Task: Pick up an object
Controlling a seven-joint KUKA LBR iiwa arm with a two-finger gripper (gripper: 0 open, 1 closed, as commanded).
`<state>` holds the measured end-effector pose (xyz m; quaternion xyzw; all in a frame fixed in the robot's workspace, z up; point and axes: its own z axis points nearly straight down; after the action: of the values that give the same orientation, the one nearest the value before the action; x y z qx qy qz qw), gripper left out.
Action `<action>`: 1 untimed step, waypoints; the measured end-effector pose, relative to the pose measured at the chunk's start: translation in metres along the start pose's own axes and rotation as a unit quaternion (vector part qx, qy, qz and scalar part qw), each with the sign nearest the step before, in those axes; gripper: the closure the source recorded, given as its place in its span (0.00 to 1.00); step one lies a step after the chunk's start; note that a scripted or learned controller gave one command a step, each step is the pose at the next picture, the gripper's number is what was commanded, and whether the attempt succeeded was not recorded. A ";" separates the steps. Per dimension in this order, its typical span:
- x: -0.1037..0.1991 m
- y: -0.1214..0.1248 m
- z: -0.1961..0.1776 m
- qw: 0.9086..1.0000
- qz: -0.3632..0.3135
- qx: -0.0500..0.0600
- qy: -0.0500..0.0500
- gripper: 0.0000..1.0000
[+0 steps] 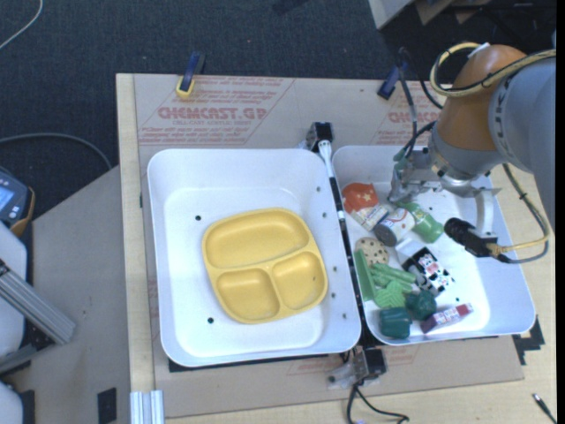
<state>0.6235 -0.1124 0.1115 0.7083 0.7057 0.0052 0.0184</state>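
Dark carpet surrounds my bench (pixel 265 113), whose brown top carries printed red lettering along its upper part and two shallow white bins side by side.

From the camera above, the left bin (pixel 168 237) sits at the centre of the frame and holds a yellow divided tray (pixel 263 263) with three compartments. The right bin (pixel 503 299) lies at the right of the frame, and all the small things are crowded into it.

My arm (pixel 503 104) comes in from the upper right, its orange band just above the wrist, and my claw (pixel 404 184) hangs over the upper part of the right bin. I cannot tell whether it is apart or together, and I see nothing held in it.

Below and to the left of my claw lies a red-orange round object (pixel 359 196), close by. Just under my claw are a grey cylinder (pixel 387 233) and a green bottle-like piece (pixel 425 226), near each other. Lower in the bin lie a pale spotted disc (pixel 372 253), a light green comb-like toy (pixel 387 281), a black-and-white cow figure (pixel 425 268), a dark teal lump (pixel 406 314) and a small tube with a red label (pixel 448 314) at the bin's lower edge, well apart from my claw.
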 end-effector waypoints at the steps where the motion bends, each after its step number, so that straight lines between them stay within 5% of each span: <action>1: 0.002 -0.003 -0.046 1.000 -0.002 0.015 0.009 1.00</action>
<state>0.6190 -0.1096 0.1569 0.7073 0.7069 0.0013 0.0018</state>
